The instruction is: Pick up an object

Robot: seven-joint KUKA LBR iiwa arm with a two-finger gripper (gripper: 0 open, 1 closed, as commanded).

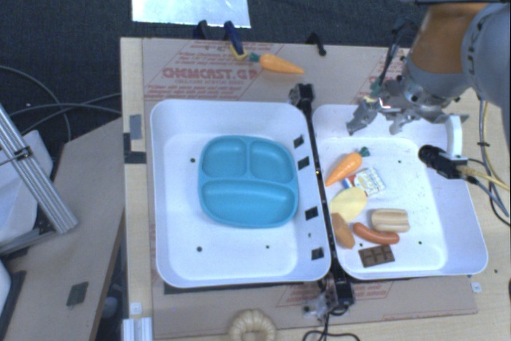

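Note:
The right bin (459, 251) holds several toy foods: an orange carrot (344, 167), a small striped packet (369, 181), a pale yellow piece (348, 204), a bread roll (389, 219), a red sausage (375, 234), a brown sausage (342, 230) and a chocolate square (376, 255). My gripper (377, 121) hangs over the bin's far edge, above and behind the carrot. It is open, with nothing between its fingers (358, 120). The arm's orange band (447, 28) rises behind it at the upper right.
The left bin (176, 251) carries a blue divided plate (247, 180). A second carrot (275, 62) lies on the cardboard behind the bins. A black clip ridge (315, 172) runs between the bins. A beige ring (253, 326) sits at the front edge.

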